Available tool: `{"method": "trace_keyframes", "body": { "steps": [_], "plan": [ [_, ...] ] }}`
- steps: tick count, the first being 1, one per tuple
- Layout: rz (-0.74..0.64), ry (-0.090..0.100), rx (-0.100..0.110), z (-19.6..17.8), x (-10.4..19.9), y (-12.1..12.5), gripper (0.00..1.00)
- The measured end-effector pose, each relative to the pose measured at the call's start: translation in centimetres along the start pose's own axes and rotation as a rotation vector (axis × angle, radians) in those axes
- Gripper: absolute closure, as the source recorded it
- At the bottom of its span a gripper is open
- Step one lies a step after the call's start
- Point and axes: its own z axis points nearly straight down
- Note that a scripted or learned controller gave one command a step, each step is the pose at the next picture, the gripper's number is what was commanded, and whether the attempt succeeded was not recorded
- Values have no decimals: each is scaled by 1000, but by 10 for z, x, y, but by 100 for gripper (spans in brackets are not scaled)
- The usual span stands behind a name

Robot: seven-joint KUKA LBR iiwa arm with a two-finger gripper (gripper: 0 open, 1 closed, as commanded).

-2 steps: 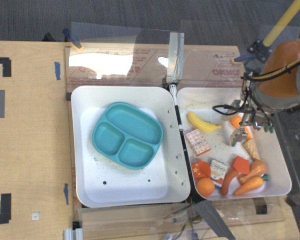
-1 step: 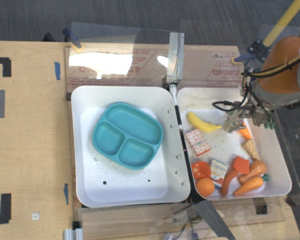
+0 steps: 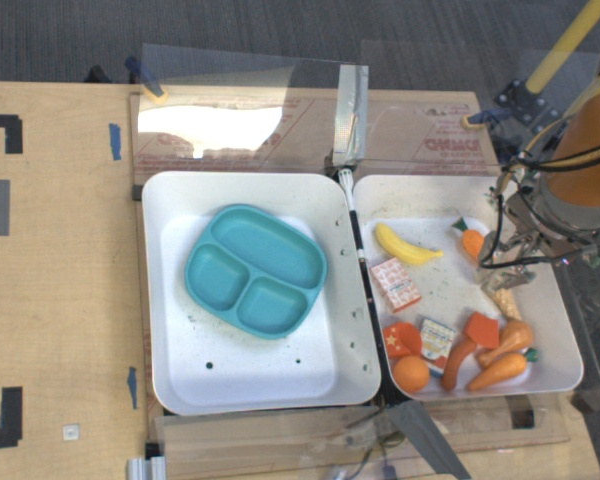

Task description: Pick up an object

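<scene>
Two shallow white bins sit side by side on the counter (image 3: 60,268): the left bin (image 3: 170,348) carries a teal divided plate (image 3: 255,270) lying flat near its middle, with bare floor all around it, widest along the near edge. The right bin (image 3: 560,343) holds the loose objects. A yellow banana (image 3: 406,246) lies toward the far left of that bin; just below it is a red-and-white packet (image 3: 395,284). Along the near edge, from left: a red block (image 3: 401,339) with an orange ball (image 3: 412,373) touching it, a small white carton (image 3: 437,339), a reddish sausage (image 3: 458,360), an orange-red block (image 3: 481,328), and two carrots (image 3: 502,368) against the near right corner. A small orange piece with green top (image 3: 471,241) lies near the far right. The arm (image 3: 580,158) enters from the right, its wrist wrapped in dark cables; the claw (image 3: 504,286) hangs over the right side of the right bin, above a pale object (image 3: 507,301), but whether it is spread or pressed together cannot be told. Open floor remains in the centre of the right bin, between packet and claw.
</scene>
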Motion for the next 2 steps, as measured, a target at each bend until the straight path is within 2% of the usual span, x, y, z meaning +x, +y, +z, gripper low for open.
{"method": "trace_keyframes", "body": {
  "steps": [1, 2],
  "plan": [
    [-1, 0, -1, 0, 0, 1, 0],
    [-30, -5, 4, 21, -35, -22, 0]
  ]
}}
